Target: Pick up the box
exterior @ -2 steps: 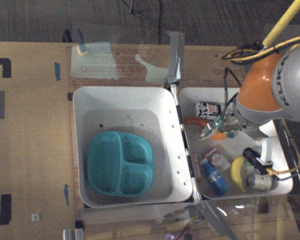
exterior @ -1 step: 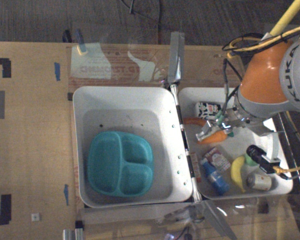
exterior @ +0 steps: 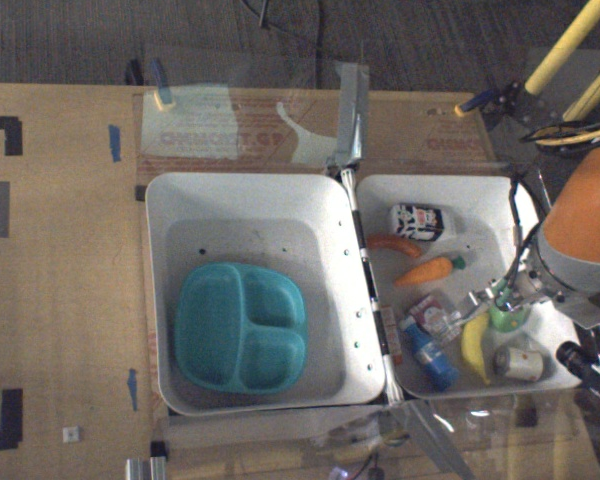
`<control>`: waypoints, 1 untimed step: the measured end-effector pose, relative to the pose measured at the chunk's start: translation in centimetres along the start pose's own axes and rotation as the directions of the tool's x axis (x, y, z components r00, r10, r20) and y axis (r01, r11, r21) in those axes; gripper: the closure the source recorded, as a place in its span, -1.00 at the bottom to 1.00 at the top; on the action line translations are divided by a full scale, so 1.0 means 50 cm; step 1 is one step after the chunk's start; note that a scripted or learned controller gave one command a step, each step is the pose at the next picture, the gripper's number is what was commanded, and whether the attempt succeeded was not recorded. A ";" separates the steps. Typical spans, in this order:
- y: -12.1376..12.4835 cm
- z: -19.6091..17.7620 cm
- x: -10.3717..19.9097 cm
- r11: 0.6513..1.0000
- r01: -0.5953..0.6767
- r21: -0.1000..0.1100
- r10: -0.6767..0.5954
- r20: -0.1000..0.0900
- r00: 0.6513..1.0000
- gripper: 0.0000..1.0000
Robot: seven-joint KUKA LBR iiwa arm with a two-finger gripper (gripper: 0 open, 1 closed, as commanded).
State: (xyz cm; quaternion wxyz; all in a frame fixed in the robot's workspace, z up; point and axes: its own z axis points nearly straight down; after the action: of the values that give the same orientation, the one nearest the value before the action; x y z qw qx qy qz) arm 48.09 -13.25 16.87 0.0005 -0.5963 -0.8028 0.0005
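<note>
Over the right bin, I hang my pincer low beside the banana, and whether it grips I cannot tell; the cow-patterned box lies well apart near the back wall, past the carrot.

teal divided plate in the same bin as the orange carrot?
No: the teal divided plastic plate lies in the left white bin, while the orange carrot lies in the right white bin.
</note>
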 end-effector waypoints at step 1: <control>0.050 0.153 0.036 0.983 -0.184 -0.017 0.184 0.011 0.983 -1.00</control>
State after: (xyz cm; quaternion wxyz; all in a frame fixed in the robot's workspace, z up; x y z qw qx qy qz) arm 49.98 -10.81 9.21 -0.0094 -0.6678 -0.7443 -0.0018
